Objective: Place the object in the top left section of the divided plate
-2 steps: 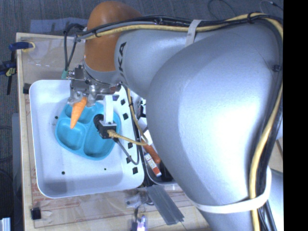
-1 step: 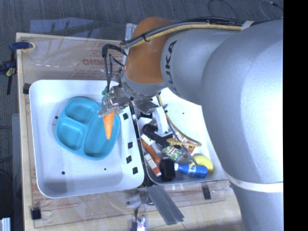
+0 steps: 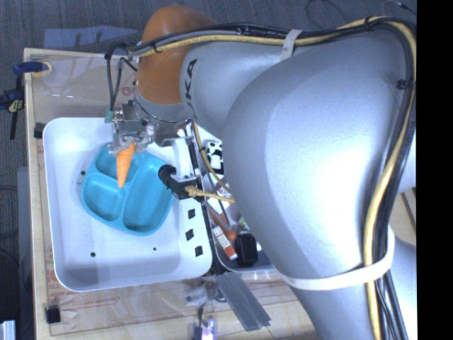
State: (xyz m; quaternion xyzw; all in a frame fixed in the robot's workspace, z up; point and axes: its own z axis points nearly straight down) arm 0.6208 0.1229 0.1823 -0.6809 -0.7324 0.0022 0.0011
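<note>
1. Arm is seen reaching in from the right – its grey bulk covers most of the right bin point(image 3: 244, 264).
2. Gripper point(image 3: 129, 142) is positioned over the upper part of the blue divided plate point(image 3: 145, 207), orange band just above it.
3. An orange carrot point(image 3: 124, 165) is seen with its thick end up at the fingertips and its point hanging down over the plate.
4. Fingers appear closed on the carrot's top end – contact is partly masked by the gripper body, so grip is probable, not certain.
5. Carrot tip is located over the ridge between plate sections; whether it touches the plate cannot be told.
6. Plate is sited in the left bin point(image 3: 71, 261), toward its right wall.
7. A black item point(image 3: 246, 250) and a red-and-white object point(image 3: 223, 236) are glimpsed in the right bin under the arm.
</note>
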